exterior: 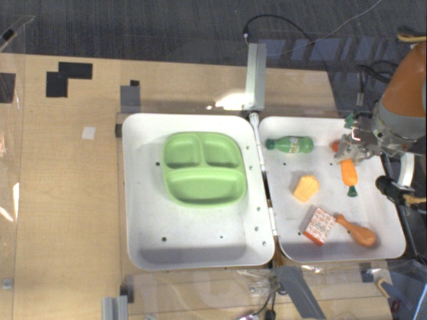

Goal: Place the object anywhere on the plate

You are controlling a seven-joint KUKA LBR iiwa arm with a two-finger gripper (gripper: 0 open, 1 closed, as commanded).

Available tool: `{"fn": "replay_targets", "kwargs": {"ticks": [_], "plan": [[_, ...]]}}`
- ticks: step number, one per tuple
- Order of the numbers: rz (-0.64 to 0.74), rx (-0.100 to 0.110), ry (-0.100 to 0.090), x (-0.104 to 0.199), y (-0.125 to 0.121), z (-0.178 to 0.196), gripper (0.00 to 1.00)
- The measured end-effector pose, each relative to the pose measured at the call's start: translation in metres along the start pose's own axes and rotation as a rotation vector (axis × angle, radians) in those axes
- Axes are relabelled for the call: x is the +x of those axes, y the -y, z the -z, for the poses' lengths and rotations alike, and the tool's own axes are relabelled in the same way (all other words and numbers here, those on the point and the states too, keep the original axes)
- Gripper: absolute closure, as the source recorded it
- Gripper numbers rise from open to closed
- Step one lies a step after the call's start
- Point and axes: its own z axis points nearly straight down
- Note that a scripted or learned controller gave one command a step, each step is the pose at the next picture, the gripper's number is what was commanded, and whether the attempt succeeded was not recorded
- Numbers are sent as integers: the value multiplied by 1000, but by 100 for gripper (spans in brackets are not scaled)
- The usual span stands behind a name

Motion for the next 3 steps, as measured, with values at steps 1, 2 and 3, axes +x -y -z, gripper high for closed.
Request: {"fn": "replay_targets", "kwargs": {"ticks": [1,2,3], "plan": [[24,1,-2,96,4,0,100],[147,-1,-1,183,-17,46,100],[74,1,-1,235,-1,0,100]]}}
